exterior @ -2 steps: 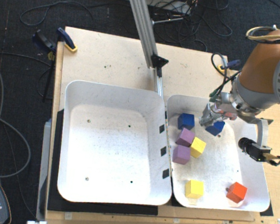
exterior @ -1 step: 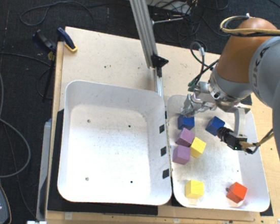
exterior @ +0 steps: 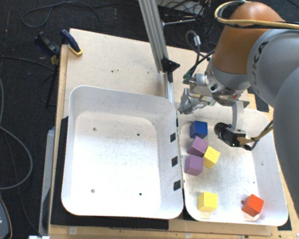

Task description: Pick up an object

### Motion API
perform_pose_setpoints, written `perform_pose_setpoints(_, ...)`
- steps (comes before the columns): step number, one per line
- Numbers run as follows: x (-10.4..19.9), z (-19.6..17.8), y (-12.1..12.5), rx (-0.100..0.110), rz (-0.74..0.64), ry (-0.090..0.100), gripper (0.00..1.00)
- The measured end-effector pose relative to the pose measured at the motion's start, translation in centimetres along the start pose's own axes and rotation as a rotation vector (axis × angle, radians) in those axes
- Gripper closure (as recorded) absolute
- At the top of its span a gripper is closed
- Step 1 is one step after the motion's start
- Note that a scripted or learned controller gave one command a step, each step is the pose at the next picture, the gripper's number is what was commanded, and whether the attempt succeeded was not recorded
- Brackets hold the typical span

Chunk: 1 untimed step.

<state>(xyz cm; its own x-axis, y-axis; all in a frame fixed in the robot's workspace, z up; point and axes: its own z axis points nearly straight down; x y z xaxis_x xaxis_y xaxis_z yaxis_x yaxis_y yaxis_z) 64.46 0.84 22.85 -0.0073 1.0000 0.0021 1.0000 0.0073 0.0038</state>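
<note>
While arm reaches in from right, hand (exterior: 188, 104) hovers at right bin's (exterior: 273, 176) upper-left corner; grip state cannot tell. Blue cube (exterior: 198, 129) nearest, just beside hand at five o'clock; purple cubes (exterior: 196, 155) lie beyond, same direction.

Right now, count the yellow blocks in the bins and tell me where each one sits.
2, both in the right bin. One yellow block sits mid-bin, beside the two purple blocks. The other yellow block sits near the front edge. The arm may hide more.
</note>
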Motion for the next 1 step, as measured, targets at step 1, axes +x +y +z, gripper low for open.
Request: perform_pose_setpoints(1,5.06,-1.31,1.62,-0.001,0.000,0.000,1.00)
